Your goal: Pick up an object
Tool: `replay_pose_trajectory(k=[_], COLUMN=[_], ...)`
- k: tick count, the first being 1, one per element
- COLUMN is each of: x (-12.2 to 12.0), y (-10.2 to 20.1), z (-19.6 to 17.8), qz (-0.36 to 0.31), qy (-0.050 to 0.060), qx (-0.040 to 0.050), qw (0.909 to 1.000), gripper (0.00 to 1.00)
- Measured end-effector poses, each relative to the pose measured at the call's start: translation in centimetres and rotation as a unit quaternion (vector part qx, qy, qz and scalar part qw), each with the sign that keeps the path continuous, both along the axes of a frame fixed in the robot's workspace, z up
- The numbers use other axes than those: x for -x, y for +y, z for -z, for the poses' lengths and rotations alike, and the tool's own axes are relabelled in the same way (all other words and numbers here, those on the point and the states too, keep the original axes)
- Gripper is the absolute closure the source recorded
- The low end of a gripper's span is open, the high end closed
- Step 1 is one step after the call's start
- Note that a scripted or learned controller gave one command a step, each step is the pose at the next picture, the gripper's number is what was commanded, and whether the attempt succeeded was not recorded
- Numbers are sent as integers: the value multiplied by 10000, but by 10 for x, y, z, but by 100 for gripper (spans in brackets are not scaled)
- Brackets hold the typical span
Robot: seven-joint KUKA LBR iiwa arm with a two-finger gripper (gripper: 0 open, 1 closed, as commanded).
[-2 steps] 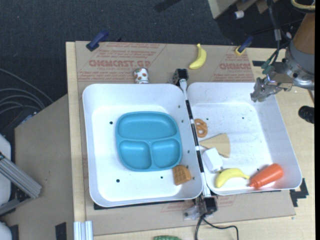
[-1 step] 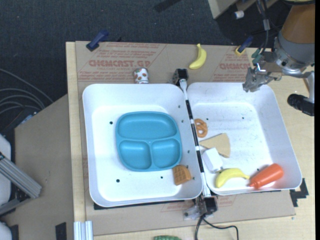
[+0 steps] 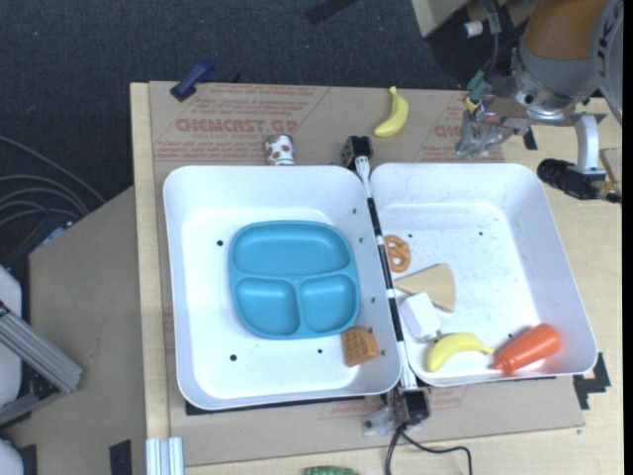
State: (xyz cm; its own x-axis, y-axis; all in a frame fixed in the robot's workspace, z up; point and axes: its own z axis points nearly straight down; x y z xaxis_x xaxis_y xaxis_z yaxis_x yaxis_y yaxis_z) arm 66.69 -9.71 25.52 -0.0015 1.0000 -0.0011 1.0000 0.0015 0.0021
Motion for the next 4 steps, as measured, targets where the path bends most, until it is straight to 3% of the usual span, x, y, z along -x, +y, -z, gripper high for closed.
replay_pose_trajectory(k=[1,4], x=[0,0], y=[32,77], z=[-5,-5], qz=[0,4], qy=[7,21], qx=[-6,-8], qw=[10000,10000], gripper=[100,100])
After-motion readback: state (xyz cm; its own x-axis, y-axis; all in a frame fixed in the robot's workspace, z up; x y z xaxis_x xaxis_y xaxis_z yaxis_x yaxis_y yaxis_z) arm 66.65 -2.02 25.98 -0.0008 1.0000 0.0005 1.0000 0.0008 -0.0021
